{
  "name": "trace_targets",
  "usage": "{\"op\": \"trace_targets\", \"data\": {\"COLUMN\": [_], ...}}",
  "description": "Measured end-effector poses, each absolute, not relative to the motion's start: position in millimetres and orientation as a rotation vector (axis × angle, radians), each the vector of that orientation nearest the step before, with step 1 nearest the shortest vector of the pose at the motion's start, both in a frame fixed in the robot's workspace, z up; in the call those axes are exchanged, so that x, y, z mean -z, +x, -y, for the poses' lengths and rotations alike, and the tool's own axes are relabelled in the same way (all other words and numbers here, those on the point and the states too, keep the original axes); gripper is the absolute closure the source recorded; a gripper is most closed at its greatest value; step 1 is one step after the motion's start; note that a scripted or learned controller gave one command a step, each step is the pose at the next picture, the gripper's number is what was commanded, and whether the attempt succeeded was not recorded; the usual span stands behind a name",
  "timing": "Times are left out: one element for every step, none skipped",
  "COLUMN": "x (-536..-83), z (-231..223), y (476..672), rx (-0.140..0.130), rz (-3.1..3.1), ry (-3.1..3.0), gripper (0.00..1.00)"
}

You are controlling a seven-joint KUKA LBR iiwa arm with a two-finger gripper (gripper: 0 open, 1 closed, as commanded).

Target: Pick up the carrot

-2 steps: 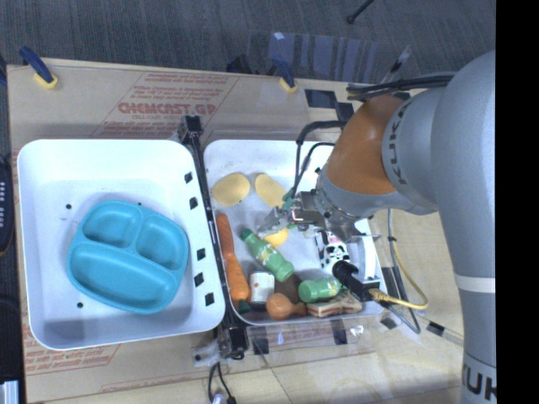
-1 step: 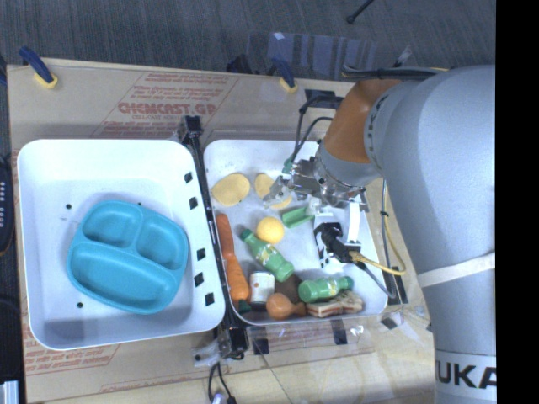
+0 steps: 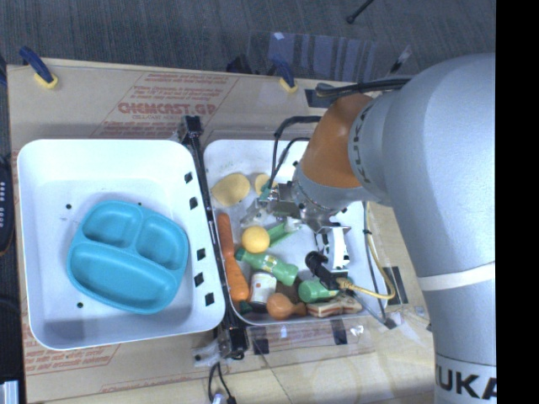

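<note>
Lengthwise, carrot (image 3: 231,256) hugs right bin's (image 3: 221,153) left wall, tip nearest camera.

We look down from one fixed camera above the bench (image 3: 126,99), tilted toward twelve o'clock, framing both white bins (image 3: 34,225) closely, with the arm (image 3: 438,183) entering from three o'clock.
</note>
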State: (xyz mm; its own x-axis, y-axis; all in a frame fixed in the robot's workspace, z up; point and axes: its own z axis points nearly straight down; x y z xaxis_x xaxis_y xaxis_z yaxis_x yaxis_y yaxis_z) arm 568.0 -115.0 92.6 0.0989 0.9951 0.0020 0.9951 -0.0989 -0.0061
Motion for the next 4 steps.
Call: {"op": "trace_targets", "data": {"x": [-93,-104,-103,-92], "z": [99,99,99,94], "y": [520.2,521.0,521.0,502.4], "rx": [-0.001,-0.007,-0.008,-0.001], "rz": [1.783,1.794,1.797,1.704], "ry": [-2.583,-2.574,-2.572,-2.634], "gripper": [0.00,1.00,0.00,0.00]}}
